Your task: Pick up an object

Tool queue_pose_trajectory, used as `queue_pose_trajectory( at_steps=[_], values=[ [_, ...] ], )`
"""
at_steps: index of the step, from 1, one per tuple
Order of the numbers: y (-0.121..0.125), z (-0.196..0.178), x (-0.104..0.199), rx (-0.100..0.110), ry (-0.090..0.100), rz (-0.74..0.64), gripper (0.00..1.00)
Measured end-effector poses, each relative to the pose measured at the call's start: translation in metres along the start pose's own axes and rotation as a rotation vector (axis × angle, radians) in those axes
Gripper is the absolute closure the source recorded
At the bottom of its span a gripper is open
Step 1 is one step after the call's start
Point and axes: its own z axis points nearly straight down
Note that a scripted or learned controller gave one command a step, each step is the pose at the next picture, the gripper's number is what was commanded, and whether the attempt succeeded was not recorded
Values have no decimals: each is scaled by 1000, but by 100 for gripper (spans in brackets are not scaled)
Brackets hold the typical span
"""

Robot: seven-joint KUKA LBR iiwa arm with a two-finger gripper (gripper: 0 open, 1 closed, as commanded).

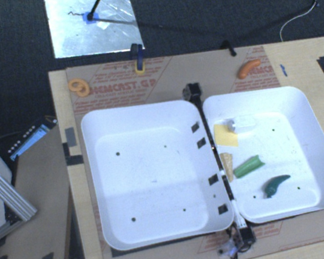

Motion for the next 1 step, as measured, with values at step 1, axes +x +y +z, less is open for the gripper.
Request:
queue_pose_trajectory(
  at_steps=[1],
  values=[
    [0, 0, 13, 0, 0, 0, 100]
  ],
)
